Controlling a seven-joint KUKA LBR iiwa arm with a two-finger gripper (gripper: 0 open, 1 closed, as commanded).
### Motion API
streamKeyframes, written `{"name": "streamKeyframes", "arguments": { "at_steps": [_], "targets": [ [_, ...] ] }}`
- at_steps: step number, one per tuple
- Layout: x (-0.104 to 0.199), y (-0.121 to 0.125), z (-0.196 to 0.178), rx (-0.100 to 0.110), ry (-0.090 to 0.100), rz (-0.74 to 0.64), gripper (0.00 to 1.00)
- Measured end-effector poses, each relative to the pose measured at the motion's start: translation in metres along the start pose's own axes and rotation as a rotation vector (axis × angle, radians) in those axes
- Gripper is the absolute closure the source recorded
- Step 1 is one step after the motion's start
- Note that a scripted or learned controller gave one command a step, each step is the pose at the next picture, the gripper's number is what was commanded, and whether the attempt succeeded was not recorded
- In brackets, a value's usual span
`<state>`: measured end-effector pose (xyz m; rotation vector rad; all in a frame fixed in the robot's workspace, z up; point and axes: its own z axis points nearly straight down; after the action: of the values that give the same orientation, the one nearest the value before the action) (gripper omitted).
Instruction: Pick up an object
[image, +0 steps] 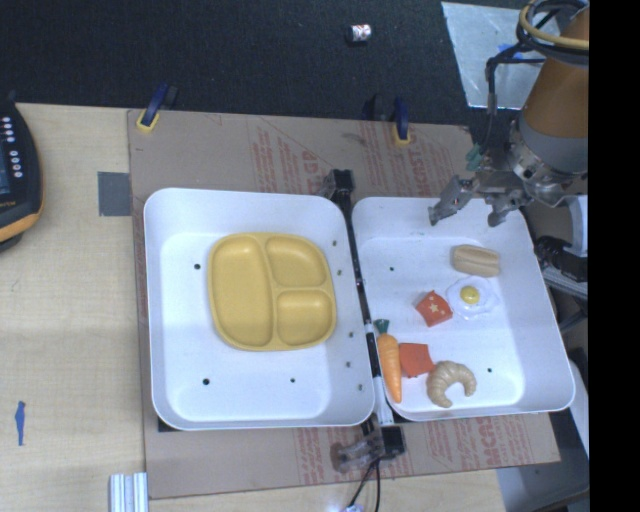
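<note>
1. Here, the pincer (470, 207) hangs over the far rim of the right bin (545, 390), its two fingers spread apart with nothing between them.
2. Just below the pincer and a little to its right lies a tan bread roll (475, 261), apart from the fingers.
3. Further toward the camera from the pincer sits a fried egg (471, 296), with a red wedge (433, 308) just beside it on the left.
4. Further again, near the bin's front edge, a croissant (451, 381) lies beside a flat red piece (415, 358).
5. An orange carrot (389, 366) rests against the bin's left wall, touching the red piece.
6. Well off to the pincer's left, the left bin (180, 390) holds a yellow divided plate (271, 290).
7. Both bins stand on the counter (70, 330).
</note>
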<state>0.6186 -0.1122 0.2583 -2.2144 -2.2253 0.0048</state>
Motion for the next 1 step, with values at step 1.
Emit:
{"name": "streamKeyframes", "arguments": {
  "at_steps": [1],
  "targets": [
    [-0.0171,-0.0596,0.0865,0.011,0.002,0.003,0.0]
  ]
}}
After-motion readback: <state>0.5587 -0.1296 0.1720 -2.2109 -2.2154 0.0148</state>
